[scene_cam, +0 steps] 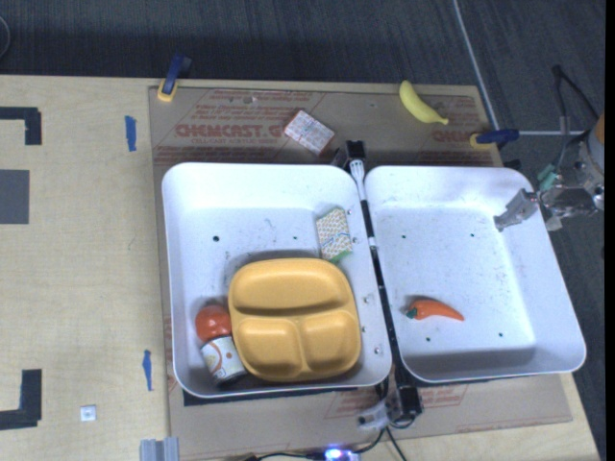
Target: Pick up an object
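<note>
Here I see a little orange carrot (pixel 434 309) lying flat in the right bin (pixel 548 286). It lies sideways across the bin, with its pointy end to the right and its green end to the left. My gripper (pixel 512 213) hangs over the bin's far right edge, and I cannot tell how it is set. In the left bin (pixel 187 257) are a yellow tray (pixel 293 317), a small can (pixel 221 356) and a patterned packet (pixel 333 232). Nothing is near the carrot.

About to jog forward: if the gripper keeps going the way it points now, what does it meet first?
The gripper points left over the right bin. First in line looks like bare bin floor, then the divider; depth is unclear.
</note>
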`<move>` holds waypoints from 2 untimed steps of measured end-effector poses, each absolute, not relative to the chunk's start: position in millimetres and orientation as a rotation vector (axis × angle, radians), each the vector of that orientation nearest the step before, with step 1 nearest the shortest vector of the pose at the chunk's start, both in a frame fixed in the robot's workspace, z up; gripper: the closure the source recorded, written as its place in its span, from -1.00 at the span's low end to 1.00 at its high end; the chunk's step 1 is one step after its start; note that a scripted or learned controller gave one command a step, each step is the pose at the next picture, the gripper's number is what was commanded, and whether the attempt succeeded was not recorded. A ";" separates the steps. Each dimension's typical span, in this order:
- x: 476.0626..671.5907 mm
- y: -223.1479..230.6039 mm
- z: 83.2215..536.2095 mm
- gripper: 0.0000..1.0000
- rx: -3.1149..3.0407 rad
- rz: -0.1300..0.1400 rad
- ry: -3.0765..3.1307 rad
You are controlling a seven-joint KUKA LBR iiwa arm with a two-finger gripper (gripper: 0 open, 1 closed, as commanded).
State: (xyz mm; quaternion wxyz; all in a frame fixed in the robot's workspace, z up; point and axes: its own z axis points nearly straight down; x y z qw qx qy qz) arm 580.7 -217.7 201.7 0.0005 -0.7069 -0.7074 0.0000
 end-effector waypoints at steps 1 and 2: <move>558.7 -153.2 104.8 -1.00 -2.218 0.001 -2.222; 494.6 -125.7 85.7 -1.00 -2.222 -0.002 -2.222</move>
